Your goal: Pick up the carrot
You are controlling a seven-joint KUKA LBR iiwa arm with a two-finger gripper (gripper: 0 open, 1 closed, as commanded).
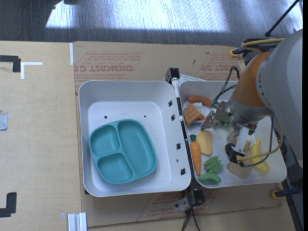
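While the arm (pixel 284 71) reaches in over the right bin (pixel 276 177), you'll find the carrot (pixel 195 157) lying along that bin's left wall, toward its near corner, leafy end pointing to the far edge. The gripper (pixel 211 120) hangs farther back, just beside the waffle (pixel 191 113) and apart from the carrot; you cannot tell how wide it stands or whether it has hold of anything. The left bin (pixel 125 93) carries a teal divided plate (pixel 122 150)
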